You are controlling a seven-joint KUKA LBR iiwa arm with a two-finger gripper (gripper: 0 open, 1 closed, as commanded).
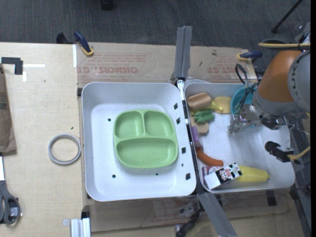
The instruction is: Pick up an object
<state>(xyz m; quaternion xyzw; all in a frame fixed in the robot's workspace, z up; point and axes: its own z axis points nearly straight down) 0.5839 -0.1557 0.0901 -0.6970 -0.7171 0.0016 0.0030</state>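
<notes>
Grey arm's gripper (239,124) over right bin (256,181), grip state unclear | risk: toys at nine o'clock crowd together, fingers may snag two

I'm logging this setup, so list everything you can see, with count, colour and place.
Bins: 2, white, side by side on bench.
Tray: 1, green, three compartments, left bin.
Bread: 1, brown, right bin, top left.
Leafy toy: 1, green, below bread.
Sausage: 1, orange, right bin, lower left.
Carton: 1, white with black spots, right bin front.
Banana: 1, yellow, beside carton.
Ring: 1, grey, bench left of bins.
Gripper: 1, metal, over right bin.
Arm: 1, grey with orange band, right.
</notes>
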